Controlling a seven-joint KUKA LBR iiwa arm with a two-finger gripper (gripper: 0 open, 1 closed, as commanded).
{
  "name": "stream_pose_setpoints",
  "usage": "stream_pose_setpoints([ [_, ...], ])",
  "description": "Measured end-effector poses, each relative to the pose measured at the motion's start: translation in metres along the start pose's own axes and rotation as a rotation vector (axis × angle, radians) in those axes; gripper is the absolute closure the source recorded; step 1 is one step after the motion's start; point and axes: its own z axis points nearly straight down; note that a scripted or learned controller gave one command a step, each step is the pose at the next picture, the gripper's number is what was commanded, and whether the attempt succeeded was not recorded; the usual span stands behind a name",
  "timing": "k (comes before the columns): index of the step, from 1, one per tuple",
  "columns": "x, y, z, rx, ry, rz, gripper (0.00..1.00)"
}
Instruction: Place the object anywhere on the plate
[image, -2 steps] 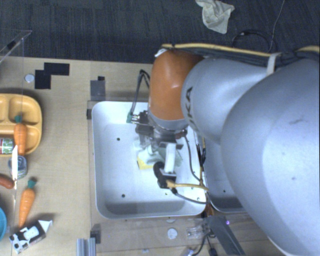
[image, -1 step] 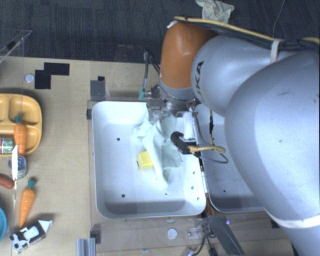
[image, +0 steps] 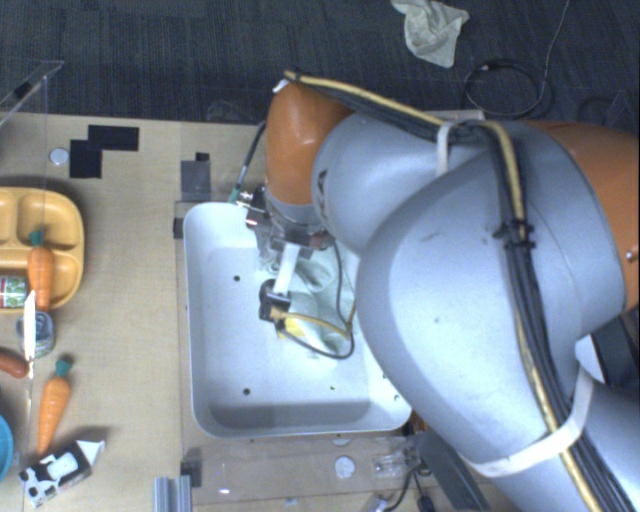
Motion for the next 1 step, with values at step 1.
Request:
stream_pose_setpoints([
  [1, -0.0158, 0.0356, 0.0206, -0.001, 0.006, -0.183, 1.00],
])
